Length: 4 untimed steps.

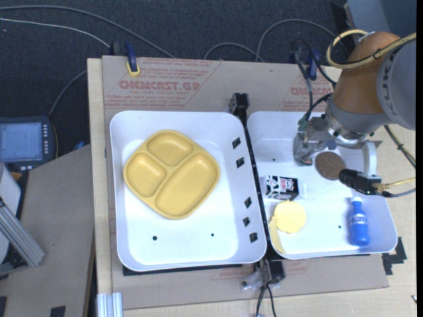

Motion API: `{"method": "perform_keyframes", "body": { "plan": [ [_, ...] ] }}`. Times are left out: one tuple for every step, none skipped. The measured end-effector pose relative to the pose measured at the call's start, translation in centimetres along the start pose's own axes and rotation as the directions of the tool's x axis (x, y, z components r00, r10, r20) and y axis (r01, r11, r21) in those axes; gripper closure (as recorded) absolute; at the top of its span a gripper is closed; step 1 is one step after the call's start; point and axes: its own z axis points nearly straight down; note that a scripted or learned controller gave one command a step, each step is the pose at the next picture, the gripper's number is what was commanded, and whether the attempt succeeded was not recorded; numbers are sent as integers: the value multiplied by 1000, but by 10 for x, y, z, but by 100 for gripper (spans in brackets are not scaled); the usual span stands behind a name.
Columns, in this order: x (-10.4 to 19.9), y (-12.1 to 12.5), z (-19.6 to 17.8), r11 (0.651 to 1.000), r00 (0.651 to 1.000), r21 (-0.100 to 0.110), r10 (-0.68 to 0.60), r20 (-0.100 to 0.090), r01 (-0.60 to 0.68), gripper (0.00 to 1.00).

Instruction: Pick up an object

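In the right bin (268, 134), my gripper (305, 152) hangs low over the upper part, under the grey arm with its orange band (360, 78). A brown round disc (328, 164) lies just to its right, close to or touching it. A small black-and-white box (281, 187) rests below the gripper near the bin's left wall. Lower down sits a pale yellow round piece (289, 218). At the bin's lower right, a blue bottle (357, 222) lies on its side.
The left bin (132, 243) holds a yellow three-compartment plate (172, 174). A black divider with clips (248, 177) runs between the bins. Cables trail from the wrist along the right bin's right side (390, 187).
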Motion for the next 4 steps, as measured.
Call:
{"method": "perform_keyframes", "body": {
  "plan": [
    [-3, 2, -44, 1000, 1000, 0, -2, 0, 2, 100],
    [2, -4, -103, 1000, 1000, -2, -3, 0, 3, 100],
    [55, -17, -109, 1000, 1000, 8, -8, -5, 8, 100],
    [102, -33, -93, 1000, 1000, 10, -6, -4, 6, 100]
  ]
}}
